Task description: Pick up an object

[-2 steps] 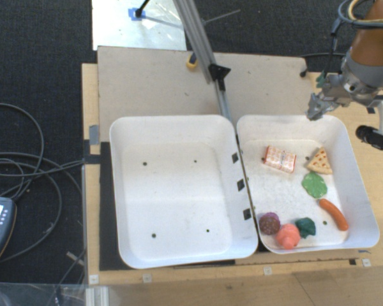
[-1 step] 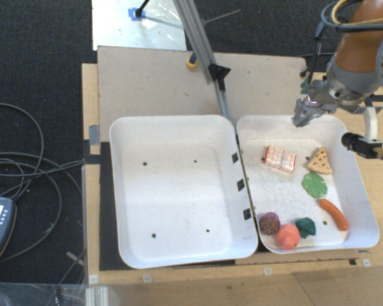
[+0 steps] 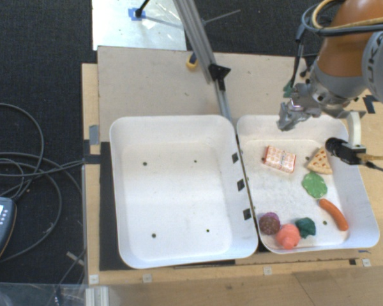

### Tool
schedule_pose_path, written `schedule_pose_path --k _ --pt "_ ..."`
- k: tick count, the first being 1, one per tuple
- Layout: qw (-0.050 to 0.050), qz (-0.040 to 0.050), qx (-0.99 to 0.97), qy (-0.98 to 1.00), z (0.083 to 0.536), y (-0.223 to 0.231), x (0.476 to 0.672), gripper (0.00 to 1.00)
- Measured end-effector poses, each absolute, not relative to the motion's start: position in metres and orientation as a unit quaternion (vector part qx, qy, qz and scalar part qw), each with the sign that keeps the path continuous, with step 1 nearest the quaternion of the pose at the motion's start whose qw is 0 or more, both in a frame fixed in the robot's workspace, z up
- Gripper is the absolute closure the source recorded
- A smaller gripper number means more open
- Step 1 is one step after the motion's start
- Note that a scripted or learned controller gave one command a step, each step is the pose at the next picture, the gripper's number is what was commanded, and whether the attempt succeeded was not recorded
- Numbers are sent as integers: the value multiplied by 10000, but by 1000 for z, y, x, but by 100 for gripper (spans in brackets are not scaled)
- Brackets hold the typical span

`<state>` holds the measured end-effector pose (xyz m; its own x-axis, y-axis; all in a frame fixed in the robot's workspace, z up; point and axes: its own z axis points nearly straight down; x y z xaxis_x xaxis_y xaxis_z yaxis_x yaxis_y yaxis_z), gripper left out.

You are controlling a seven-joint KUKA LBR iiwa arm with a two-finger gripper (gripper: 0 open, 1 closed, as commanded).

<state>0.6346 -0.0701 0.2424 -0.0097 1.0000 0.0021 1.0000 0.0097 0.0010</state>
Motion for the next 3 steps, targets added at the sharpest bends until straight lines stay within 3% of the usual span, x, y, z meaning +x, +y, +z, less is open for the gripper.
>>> schedule_pose_path --k 2,3 --pt "18 0 -7035 -7106 222 26 592 100" --pt "11 -12 -7031 -7111 235 79 574 100"
